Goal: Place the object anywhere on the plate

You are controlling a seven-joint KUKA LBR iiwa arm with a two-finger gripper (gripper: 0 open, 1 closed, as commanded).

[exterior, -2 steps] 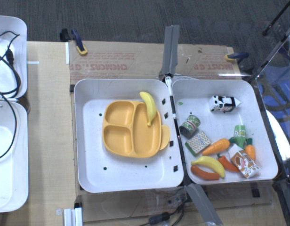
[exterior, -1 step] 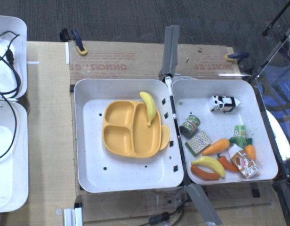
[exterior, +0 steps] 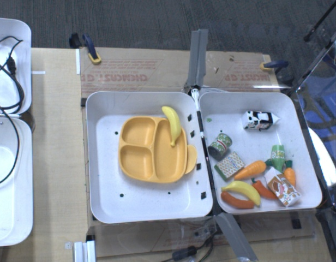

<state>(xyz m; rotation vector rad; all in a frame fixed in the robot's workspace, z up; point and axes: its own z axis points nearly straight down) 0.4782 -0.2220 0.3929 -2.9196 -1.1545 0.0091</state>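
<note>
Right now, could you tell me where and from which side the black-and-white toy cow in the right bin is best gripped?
Grip the cow across its middle, from straight above. It lies apart from the other toys with bare bin floor around it, so the fingers should fit on either side.

A pale wooden bench [exterior: 53,146] fills the middle of the frame. Two shallow white bins sit directly on it, touching side by side: the left bin [exterior: 102,195] at centre, the right bin [exterior: 299,124] toward the right. Brown printed cardboard [exterior: 135,76] lies under their upper edges, held by a clamp [exterior: 90,49] at upper left and a second clamp [exterior: 274,65] at upper right.
</note>
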